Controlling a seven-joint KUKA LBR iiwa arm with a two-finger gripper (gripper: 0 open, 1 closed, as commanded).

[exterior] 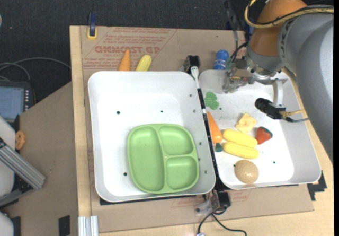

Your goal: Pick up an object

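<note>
My gripper (pixel 234 80) hangs over the far left corner of the right bin (pixel 296 160), and nothing is visibly held in it. In that bin lie a green leafy piece (pixel 212 101), an orange carrot (pixel 214 129) along the left wall, a pale cheese wedge (pixel 245 122), two yellow pieces (pixel 241 143), a red strawberry (pixel 263 134) and a tan egg-shaped thing (pixel 246 171). The green piece is the closest to the gripper, just below and left of it.
The left bin (pixel 106 102) bears a green divided plate (pixel 162 156). Behind the bins on the cardboard lie an orange carrot (pixel 124 61), a yellow corn piece (pixel 143 62), a black thing (pixel 192 63) and a blue thing (pixel 221 60).
</note>
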